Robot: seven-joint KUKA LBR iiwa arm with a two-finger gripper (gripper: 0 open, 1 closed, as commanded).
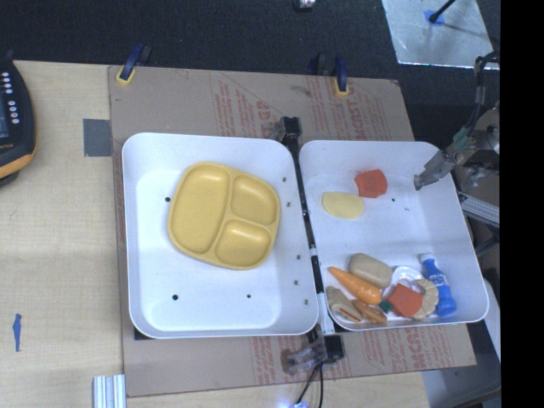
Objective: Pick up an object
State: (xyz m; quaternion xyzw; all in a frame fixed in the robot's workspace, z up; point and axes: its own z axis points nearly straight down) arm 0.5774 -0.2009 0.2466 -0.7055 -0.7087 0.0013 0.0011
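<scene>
Gripper (pixel 427 175) hovers at the right bin's (pixel 442 228) edge, carrying nothing, its opening impossible to tell. Red block (pixel 371 183) and yellow piece (pixel 342 205) lie just to its left; nothing is picked yet, so the whole grasp remains.

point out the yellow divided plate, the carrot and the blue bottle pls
yellow divided plate (pixel 223 215): camera view, on the ridge where its compartments meet.
carrot (pixel 357 286): camera view, middle of its orange body.
blue bottle (pixel 438 289): camera view, middle of its body.
</scene>
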